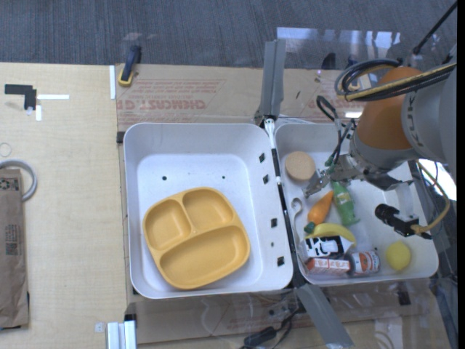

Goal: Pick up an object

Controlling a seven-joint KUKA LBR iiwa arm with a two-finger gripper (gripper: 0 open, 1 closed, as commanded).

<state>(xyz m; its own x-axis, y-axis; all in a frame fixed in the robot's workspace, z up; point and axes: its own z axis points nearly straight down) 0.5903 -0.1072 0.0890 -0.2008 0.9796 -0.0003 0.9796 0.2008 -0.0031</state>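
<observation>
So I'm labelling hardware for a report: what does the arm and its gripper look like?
The arm is grey with a broad orange band above the wrist. Black and yellowish cables loop over it. The gripper is a small metallic two-finger unit.

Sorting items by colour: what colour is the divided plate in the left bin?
Yellow-orange all over, plate, seen in the camera view.

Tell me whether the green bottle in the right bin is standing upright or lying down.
Lying down. The green bottle lies flat on the right bin's floor, its length in view, beside the carrot.
</observation>
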